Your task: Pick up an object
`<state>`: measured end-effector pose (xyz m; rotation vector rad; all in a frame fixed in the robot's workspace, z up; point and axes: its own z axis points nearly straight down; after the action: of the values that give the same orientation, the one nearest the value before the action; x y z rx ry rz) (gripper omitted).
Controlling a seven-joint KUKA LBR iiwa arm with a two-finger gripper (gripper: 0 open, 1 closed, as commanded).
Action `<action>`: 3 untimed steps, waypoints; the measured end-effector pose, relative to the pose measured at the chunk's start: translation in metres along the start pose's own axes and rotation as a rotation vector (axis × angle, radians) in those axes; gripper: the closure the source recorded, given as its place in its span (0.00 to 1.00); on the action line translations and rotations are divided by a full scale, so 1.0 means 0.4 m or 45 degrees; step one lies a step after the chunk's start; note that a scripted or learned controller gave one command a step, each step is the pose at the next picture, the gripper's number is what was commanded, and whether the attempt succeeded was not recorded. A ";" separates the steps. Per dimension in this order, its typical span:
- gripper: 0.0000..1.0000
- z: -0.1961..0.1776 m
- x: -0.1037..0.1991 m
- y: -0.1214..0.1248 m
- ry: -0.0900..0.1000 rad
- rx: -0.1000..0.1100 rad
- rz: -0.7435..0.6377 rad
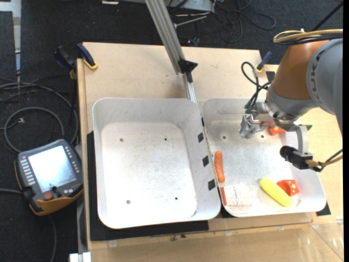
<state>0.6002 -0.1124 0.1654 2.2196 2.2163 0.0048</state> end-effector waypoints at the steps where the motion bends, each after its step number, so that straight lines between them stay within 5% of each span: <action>1: 1.00 -0.154 0.002 0.022 -0.001 -0.003 -0.006; 2: 1.00 -0.256 0.002 0.025 0.000 0.000 -0.006; 3: 1.00 -0.255 0.135 0.012 0.004 0.008 -0.012</action>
<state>0.6046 -0.0584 0.2673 2.2133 2.2317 0.0016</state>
